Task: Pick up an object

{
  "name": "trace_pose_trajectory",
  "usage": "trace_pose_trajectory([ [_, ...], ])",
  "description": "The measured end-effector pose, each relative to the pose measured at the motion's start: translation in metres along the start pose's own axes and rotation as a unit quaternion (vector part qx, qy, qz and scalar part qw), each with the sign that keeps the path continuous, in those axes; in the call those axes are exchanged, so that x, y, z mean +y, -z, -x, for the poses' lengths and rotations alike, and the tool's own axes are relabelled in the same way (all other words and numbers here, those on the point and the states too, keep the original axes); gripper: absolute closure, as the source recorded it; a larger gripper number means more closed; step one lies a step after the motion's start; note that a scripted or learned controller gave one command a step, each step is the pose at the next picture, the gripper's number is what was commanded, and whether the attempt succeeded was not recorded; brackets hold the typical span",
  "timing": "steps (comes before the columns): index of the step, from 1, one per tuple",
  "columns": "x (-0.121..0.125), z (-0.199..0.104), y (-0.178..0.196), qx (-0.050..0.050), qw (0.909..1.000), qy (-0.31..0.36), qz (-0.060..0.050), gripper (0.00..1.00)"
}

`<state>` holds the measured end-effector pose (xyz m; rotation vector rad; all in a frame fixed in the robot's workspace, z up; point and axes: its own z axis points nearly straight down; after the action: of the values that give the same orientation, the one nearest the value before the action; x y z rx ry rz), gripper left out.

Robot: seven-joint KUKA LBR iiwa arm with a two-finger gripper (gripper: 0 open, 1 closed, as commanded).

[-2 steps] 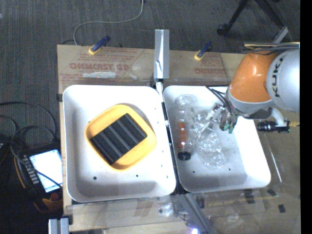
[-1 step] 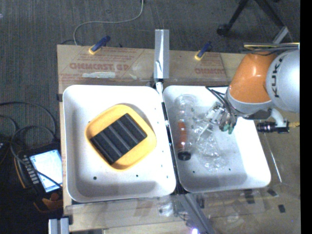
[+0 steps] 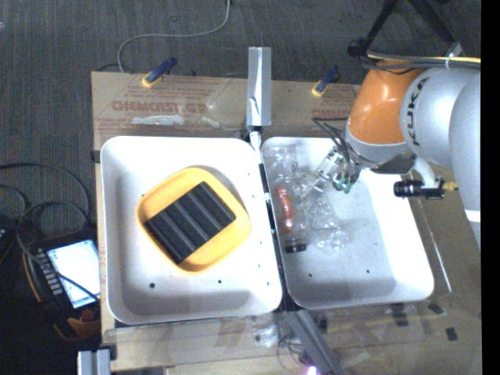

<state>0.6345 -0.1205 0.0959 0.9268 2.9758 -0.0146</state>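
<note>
The clear plastic bottle (image 3: 291, 201) lay in the right bin (image 3: 375, 283), to the left of and below the claw (image 3: 336, 175), close against the bin's left wall. Its long axis ran roughly up-down in the picture, parallel to that wall; a reddish label band sat near mid-length and a dark end pointed toward the near rim. Crumpled clear plastic (image 3: 324, 225) lay just below the claw, touching or nearly touching the bottle's right side; more clear material sat up-left of the claw, near the far-left corner.

The claw hung over the upper-middle of the right bin, above the crumpled plastic. How far its fingers stood apart could not be told, nor whether anything was gripped.

To the right of and below the claw the bin floor was bare white, out to the right wall and near rim.

Far left of the claw, past the dividing walls, the left bin (image 3: 125, 287) held a yellow tray-like object with a black ribbed insert (image 3: 194, 219), set diagonally.
</note>
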Motion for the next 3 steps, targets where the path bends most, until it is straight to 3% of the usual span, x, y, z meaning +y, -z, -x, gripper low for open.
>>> trace_pose_trajectory([
  [1, -0.003, 0.032, -0.005, 0.012, 0.9868, -0.161, -0.001, 0.00],
  [2, 0.009, -0.013, -0.001, 0.005, 0.9877, -0.156, 0.002, 0.00],
  [3, -0.053, -0.049, 0.042, 0.013, 0.9786, -0.205, -0.002, 0.00],
])
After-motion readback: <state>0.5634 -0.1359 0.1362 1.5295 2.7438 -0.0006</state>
